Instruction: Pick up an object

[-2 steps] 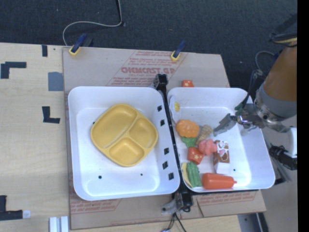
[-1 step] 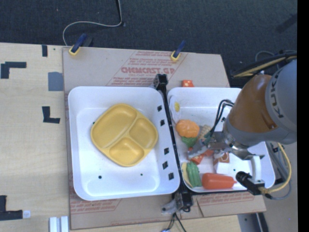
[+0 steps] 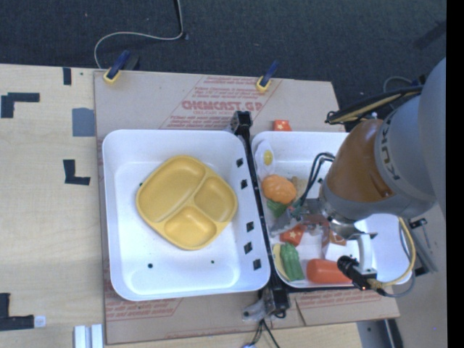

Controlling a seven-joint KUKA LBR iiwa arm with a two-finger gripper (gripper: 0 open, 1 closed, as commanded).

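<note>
Reaching into the right shallow white bin [image 3: 341, 142], gripper [image 3: 319, 223] sits beside the orange rounded toy fruit [image 3: 279, 189]; finger state cannot be told. Left of that bin: yellow sectioned plastic tray [image 3: 187, 201].

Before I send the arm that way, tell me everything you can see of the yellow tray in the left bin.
The yellow tray looks like smooth, matte plastic with rounded corners. It is divided into three compartments, one large and two smaller, all bare. It lies flat and right side up on the floor of the left bin, turned diagonally to the bin walls and roughly central. Only the bin floor touches it.
</note>
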